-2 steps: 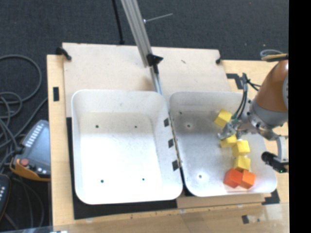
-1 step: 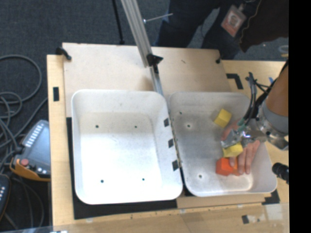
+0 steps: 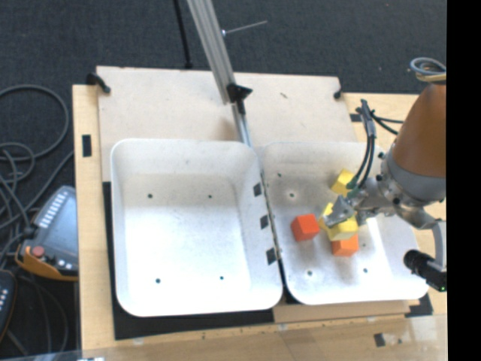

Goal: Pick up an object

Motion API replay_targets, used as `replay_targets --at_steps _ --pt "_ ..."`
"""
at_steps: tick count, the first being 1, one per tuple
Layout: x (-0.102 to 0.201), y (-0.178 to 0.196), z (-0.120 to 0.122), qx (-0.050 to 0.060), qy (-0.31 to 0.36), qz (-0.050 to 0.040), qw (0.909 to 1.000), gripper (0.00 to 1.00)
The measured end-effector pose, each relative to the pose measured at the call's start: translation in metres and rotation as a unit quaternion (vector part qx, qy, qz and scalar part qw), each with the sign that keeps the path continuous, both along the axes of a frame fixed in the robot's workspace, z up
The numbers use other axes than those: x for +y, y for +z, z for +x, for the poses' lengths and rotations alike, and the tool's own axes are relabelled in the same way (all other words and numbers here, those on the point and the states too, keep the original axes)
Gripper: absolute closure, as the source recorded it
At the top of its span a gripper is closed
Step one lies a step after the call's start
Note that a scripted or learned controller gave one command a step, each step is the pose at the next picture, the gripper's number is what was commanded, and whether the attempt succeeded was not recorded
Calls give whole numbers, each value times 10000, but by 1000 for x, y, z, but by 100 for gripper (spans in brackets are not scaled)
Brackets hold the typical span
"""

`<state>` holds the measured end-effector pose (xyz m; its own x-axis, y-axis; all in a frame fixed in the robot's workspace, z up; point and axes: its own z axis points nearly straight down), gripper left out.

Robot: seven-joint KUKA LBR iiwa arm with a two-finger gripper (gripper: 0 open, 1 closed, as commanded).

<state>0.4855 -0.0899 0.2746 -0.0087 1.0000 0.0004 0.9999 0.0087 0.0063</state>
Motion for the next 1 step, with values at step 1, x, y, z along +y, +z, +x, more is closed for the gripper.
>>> replay_targets --at_steps 1 --pt "115 42 0 11 15 11 10000 100"
